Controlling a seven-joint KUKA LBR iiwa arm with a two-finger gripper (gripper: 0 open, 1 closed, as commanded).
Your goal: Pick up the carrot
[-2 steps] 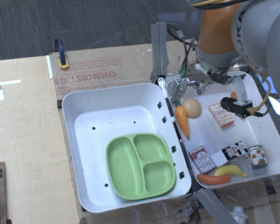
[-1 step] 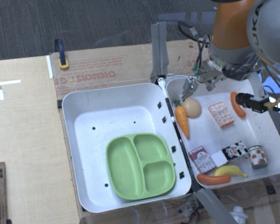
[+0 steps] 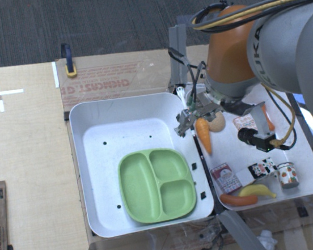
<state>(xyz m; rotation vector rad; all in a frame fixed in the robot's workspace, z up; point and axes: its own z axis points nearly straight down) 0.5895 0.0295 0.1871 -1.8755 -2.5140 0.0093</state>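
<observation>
The carrot point(image 3: 204, 136) is orange and tapered, and it hangs tip down over the wall between the two bins. Its thick top end sits between the fingers of my gripper point(image 3: 196, 117), which is shut on it. The grey arm with its orange band point(image 3: 233, 54) reaches in from the upper right and covers the back of the right bin point(image 3: 310, 184).
A green divided plate point(image 3: 157, 184) lies in the left bin point(image 3: 92, 158). The right bin holds a beige round thing point(image 3: 218, 122), a red-and-white packet point(image 3: 246, 121), a small card box point(image 3: 226, 177), a banana point(image 3: 258, 190), a red pod point(image 3: 238, 200) and a spotted cup point(image 3: 288, 175).
</observation>
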